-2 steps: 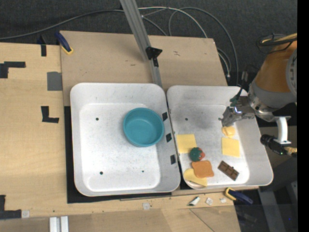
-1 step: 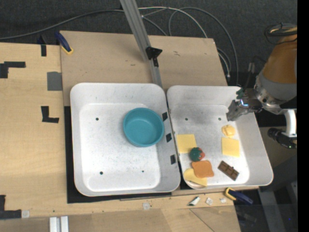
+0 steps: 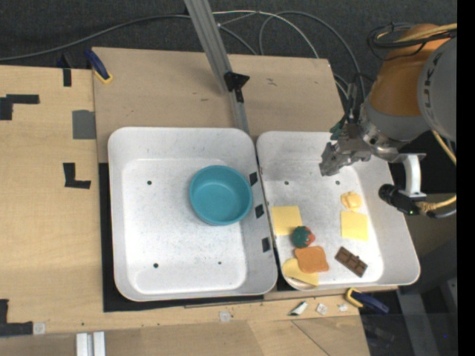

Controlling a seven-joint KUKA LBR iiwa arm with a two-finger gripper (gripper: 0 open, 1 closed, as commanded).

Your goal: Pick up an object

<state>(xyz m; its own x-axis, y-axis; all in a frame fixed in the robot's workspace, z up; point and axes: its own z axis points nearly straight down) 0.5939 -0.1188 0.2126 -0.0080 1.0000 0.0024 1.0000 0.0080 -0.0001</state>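
The gripper hangs at the right bin's upper end, well above the yellow slices, seemingly unladen though I cannot tell its opening.

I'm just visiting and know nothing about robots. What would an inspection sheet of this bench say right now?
Surface: wooden bench bearing left bin and right bin.
Job's things: blue bowl in left bin; yellow squares, green ball, orange piece, brown bar in right bin.
Clutter: black tape marks on bench.
Grippers: gripper above right bin, holding nothing.
Cables: grey cables behind bench.
Surroundings: dark floor.
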